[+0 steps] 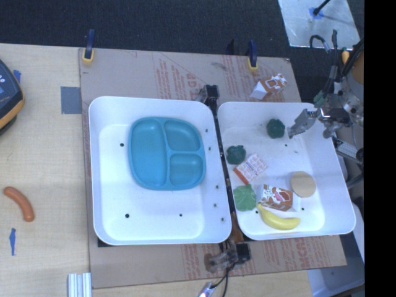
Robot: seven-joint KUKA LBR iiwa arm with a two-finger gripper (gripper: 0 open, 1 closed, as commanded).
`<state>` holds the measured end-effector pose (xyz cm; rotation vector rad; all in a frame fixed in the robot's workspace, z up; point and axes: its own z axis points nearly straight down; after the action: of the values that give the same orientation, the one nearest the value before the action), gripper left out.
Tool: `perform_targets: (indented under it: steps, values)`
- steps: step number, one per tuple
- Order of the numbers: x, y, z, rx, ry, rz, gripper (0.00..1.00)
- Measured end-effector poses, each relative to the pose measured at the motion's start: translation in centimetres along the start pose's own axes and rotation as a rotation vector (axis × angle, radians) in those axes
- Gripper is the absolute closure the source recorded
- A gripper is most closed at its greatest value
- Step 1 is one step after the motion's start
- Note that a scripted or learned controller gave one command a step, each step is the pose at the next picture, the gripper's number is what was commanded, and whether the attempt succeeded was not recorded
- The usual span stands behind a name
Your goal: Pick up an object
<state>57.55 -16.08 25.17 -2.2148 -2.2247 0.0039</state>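
Observation:
The right white bin (341, 184) holds several items: a dark green ball (275, 128), a green lump (236, 154), a red-and-white packet (252, 166), a leafy green piece (244, 198), a printed snack pack (276, 197), a yellow banana (278, 219) and a round beige disc (302, 184). My gripper (314, 126) hangs over the bin's upper right part, just right of the dark green ball and apart from it. It is open, with nothing between its fingers.
The left white bin (102, 166) carries a blue divided plate (167, 153). A small snack bag (270, 86) lies on the cardboard behind the right bin. An orange sausage (20, 203) rests on the bench far left. Clamps stand along the bins' shared edge.

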Motion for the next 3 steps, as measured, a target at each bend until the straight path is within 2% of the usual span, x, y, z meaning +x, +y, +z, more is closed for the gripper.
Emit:
perform_targets:
  steps: [1, 2, 3]
  values:
    - [-2.2, 8.1, 1.2, -0.001, 0.0, -0.001, 0.0]
    - [-5.2, 8.0, 5.0, 0.002, -0.001, 0.001, 0.0]
    - [-5.2, 8.5, 13.7, -0.014, -0.002, 0.0, 0.0]
